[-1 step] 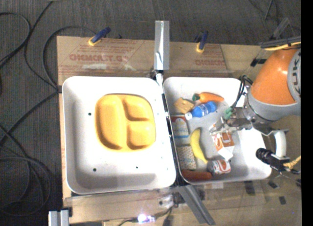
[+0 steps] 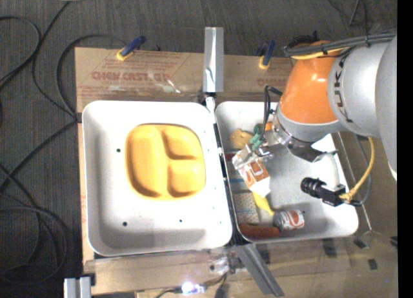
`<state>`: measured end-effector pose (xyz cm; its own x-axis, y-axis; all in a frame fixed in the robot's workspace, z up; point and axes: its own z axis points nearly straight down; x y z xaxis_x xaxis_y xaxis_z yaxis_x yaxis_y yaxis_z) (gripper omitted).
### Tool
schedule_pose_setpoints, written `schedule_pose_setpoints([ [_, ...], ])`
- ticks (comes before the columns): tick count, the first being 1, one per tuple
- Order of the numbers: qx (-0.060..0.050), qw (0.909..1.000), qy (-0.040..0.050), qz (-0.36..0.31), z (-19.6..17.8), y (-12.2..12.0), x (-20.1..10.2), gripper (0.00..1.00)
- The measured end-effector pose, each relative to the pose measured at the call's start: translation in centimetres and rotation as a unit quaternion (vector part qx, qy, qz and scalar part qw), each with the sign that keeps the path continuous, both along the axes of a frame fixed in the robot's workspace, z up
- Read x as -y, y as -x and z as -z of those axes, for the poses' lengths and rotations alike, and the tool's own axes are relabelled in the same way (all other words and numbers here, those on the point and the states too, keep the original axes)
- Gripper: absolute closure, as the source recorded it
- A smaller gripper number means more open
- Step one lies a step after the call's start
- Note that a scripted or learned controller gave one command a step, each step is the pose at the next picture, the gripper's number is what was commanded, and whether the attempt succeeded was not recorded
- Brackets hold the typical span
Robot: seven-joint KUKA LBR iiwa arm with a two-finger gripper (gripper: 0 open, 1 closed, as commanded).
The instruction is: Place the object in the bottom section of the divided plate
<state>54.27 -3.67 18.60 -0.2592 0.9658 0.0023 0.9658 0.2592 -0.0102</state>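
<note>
Red print on cardboard sheet [image 2: 129,74] behind bins too blurred to read w/ certainty; other labels illegible

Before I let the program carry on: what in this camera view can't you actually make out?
- Gripper: the arm's orange band sits over it in the camera view, so its grip can't be judged.
- Pile in the right bin: the arm covers part of it; the small items blur together.
- Can: label too small to read.
- Yellow divided plate in the left bin: fully visible.
</note>
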Motion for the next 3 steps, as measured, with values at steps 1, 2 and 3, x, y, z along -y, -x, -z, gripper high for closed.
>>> schedule_pose_setpoints([
  [1, 0.001, 0.9971, 0.0003, -0.077, 0.6, -2.9, -8.3, 1.0],
  [2, 0.001, 0.999, 0.002, -0.045, -5.4, -6.4, -17.6, 1.0],
  [3, 0.001, 0.999, 0.0028, -0.044, -5.4, -6.4, -17.5, 0.0],
])
